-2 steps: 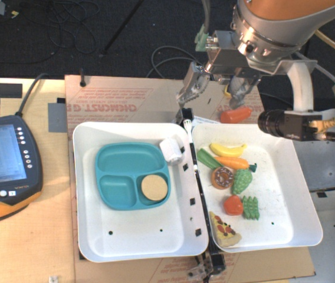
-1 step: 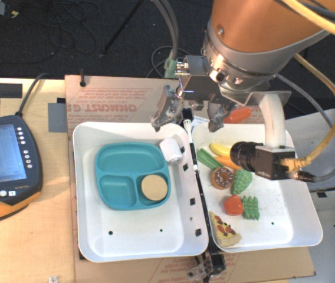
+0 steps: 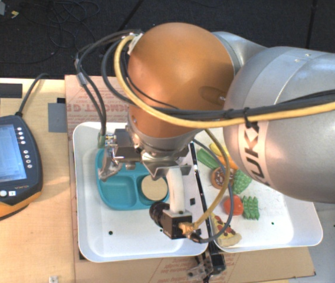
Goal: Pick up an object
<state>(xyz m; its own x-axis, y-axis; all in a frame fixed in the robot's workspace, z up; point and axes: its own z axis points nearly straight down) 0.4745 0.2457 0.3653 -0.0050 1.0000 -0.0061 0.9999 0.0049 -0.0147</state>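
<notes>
Low over the left bin (image 3: 91, 240), the arm's hand (image 3: 109, 161) hangs at the teal divided tray (image 3: 120, 190), its state impossible to tell from above. The tray lies flat in that bin, a tan round piece (image 3: 153, 188) in its right compartment. It looks like light, stiff, smooth plastic, likely slippery on its faces and best pinched across the raised rim or centre divider.

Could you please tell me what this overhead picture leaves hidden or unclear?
- Gripper: buried under the orange wrist dome, so its state is unreadable.
- Teal plastic divided tray: top part covered by the wrist.
- Small toy foods in the right white bin: partly behind the grey arm and cables.
</notes>
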